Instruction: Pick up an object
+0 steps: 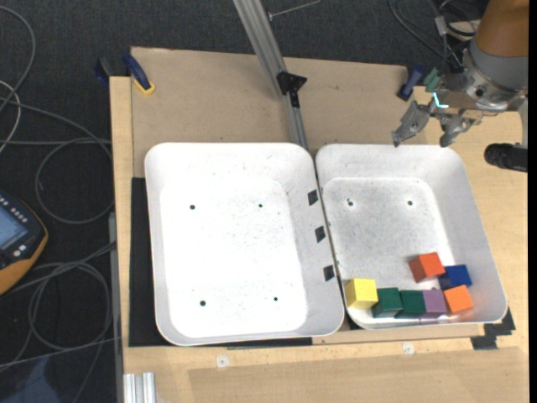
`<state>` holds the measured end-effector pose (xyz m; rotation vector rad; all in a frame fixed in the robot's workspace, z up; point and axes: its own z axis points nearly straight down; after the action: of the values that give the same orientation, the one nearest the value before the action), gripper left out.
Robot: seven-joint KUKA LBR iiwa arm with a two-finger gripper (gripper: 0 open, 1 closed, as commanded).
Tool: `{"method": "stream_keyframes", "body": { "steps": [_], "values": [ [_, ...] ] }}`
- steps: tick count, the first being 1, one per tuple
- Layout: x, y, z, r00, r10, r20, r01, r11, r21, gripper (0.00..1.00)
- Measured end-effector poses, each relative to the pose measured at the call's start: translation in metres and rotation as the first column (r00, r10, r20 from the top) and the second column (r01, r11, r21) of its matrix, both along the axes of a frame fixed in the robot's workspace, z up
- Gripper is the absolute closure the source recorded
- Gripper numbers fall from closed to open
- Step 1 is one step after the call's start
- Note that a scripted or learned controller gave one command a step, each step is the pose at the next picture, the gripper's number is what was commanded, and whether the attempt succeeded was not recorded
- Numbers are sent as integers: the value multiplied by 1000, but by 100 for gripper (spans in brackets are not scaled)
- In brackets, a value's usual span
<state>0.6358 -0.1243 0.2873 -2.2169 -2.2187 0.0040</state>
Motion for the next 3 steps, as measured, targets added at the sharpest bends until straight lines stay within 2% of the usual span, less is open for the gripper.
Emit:
{"method": "stream_keyframes", "body": {
  "steps": [1, 3],
  "values": [
    [1, 0, 3, 1000, 1, 4, -1, 1000, -1, 0],
    [3, -4, -122, 1000, -2, -3, 2, 1000, -1, 0]
  ]
}}
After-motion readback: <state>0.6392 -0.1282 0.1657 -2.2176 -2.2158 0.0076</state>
